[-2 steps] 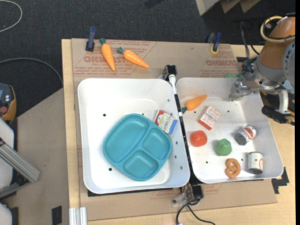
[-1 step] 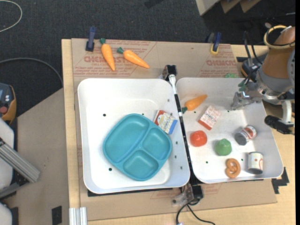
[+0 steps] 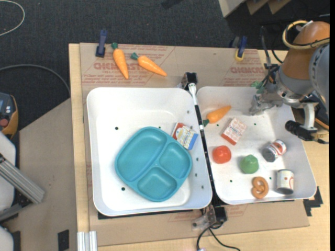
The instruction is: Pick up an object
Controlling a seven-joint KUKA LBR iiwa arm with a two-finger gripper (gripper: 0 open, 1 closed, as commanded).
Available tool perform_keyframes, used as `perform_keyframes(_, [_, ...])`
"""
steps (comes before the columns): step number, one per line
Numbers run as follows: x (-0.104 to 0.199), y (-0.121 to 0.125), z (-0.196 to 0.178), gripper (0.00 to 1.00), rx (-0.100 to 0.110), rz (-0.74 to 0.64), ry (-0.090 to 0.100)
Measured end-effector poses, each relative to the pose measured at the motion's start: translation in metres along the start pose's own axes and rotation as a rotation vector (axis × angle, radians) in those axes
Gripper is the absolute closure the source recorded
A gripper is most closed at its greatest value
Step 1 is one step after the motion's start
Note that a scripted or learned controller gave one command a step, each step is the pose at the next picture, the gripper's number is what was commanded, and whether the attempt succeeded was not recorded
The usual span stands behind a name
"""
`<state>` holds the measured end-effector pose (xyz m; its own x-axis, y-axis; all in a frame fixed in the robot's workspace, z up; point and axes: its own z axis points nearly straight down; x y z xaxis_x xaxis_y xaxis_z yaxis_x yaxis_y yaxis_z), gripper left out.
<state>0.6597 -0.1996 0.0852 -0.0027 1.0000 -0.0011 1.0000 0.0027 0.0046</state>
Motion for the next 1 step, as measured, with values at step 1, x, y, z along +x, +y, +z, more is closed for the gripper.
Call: perform_keyframes(1, [-0.0252,-0.0242,-0.0001,1.0,0.007,0.005,0.001])
